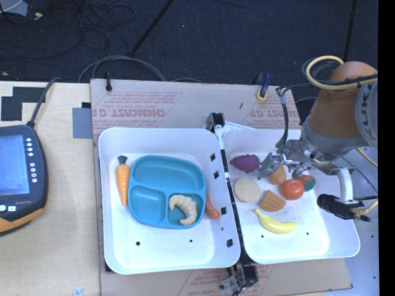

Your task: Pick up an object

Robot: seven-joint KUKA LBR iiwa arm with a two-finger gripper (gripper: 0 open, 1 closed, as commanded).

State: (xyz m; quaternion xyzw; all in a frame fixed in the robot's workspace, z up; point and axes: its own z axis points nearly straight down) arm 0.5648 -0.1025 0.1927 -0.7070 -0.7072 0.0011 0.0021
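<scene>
Two white bins sit side by side on the counter (pixel 68 103). The left bin (pixel 123 245) holds one blue divided plate (pixel 166 190) with one pale shrimp (pixel 184 208) in its 5 o'clock compartment, one carrot (pixel 123 179) lying just off the plate's 9 o'clock edge, and one small orange piece (pixel 212 209) wedged against the bin's wall at 3 o'clock. The right bin (pixel 308 245) holds one purple grape bunch (pixel 246 163), one round beige disc (pixel 247 190), one orange wedge (pixel 272 200), one tomato (pixel 293 189), one banana (pixel 276 223) and one small orange lump (pixel 278 176). These six cluster in the bin's upper half; the banana lies apart at 6 o'clock, with bare floor around it toward the near wall and the 5 o'clock corner. The arm (pixel 339 116) comes in from 3 o'clock, and its claw (pixel 276 163) hangs low over the cluster, right by the orange lump and between the grapes and the tomato. I cannot tell whether the claw is spread or closed, or whether it grips anything. One tablet (pixel 18 174) rests at the counter's 9 o'clock edge.
</scene>
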